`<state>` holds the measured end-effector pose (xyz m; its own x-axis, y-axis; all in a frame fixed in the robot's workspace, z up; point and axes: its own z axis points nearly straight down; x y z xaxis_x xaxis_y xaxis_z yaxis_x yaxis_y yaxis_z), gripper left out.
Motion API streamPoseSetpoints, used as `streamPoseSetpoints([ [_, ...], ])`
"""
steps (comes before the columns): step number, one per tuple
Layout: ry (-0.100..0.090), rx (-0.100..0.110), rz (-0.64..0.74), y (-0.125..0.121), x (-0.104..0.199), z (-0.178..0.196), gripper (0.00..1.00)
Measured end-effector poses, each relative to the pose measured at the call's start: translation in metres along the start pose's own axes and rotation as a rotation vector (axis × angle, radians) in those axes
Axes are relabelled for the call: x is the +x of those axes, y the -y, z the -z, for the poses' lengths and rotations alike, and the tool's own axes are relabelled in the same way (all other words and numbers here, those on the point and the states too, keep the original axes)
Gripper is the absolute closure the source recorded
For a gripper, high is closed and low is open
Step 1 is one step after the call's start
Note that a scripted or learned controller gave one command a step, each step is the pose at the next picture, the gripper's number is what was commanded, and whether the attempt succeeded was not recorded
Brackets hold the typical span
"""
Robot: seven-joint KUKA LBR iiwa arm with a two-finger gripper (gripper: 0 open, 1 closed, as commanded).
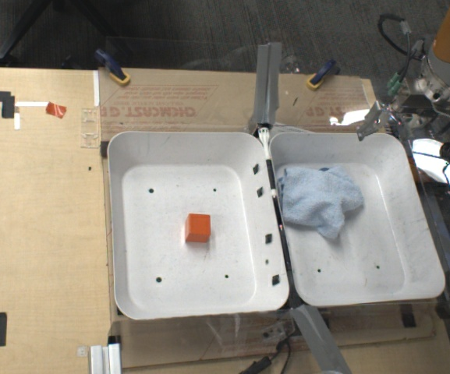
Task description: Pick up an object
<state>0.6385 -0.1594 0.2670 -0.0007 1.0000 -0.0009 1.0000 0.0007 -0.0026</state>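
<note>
An orange block (197, 228) sits in the left bin (131, 287); a crumpled blue cloth (317, 199) lies in the right bin (412, 279). The gripper (388, 115) hangs over that bin's far right corner, blurred by glare, its grip unreadable.

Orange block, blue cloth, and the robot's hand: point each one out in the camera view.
Orange block (198, 227): camera view, middle of its top face, in the left bin.
Blue cloth (318, 199): camera view, centre of the crumpled heap, in the right bin.
Hand (382, 117): camera view, the metal tip above the right bin's far corner.
</note>
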Motion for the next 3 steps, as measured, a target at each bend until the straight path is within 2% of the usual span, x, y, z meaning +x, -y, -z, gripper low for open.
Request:
streamPoseSetpoints([
  [1, 0.0, -0.001, 0.013, -0.004, 0.018, -0.145, 0.0],
  [2, -0.001, -0.003, -0.018, 0.062, 0.027, -0.174, 0.0],
  [3, 0.0, -0.002, 0.057, 0.161, 0.035, -0.175, 0.0],
])
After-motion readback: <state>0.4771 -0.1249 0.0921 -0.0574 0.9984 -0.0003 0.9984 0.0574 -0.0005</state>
